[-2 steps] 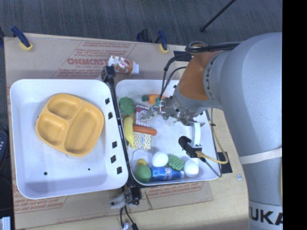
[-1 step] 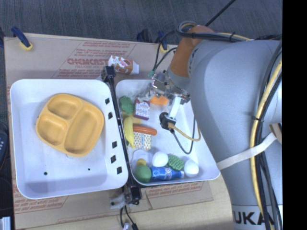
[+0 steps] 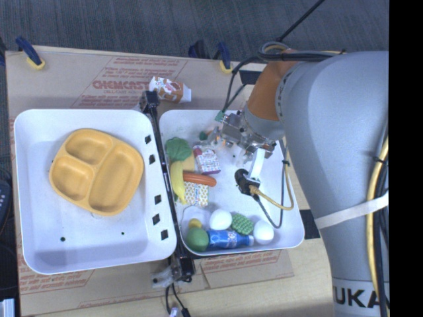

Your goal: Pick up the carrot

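Approach is the step we judge in hand — claw point(image 3: 228, 132), grip state unreadable, must next descend onto carrot point(image 3: 199, 179) lying beside banana point(image 3: 177, 179).

1. We see two bins side by side on the surface point(image 3: 59, 68): the left bin point(image 3: 30, 243) holds a divided plate point(image 3: 96, 170).
2. In the right bin point(image 3: 291, 226) we find the banana point(image 3: 177, 180) along its left wall, with the carrot point(image 3: 199, 179) just right of it.
3. Near the front wall lie a bottle point(image 3: 229, 239) and two eggs point(image 3: 220, 219).
4. The arm point(image 3: 330, 150) reaches in from the right over the right bin's back half.
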You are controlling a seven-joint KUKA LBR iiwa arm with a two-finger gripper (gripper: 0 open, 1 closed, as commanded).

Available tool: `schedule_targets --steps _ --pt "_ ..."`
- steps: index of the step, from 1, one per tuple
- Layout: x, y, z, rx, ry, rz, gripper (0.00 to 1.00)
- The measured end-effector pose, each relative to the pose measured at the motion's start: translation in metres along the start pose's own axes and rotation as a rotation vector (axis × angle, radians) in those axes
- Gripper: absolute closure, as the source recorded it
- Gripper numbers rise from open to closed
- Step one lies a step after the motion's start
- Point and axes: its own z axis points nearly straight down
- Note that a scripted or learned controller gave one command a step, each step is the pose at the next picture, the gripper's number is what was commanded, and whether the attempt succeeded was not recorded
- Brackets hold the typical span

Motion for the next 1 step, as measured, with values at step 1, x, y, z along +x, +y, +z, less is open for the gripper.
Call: schedule_targets --steps 1 --pt "0.0271 0.028 -0.0994 0.007 -0.003 -0.256 0.0"
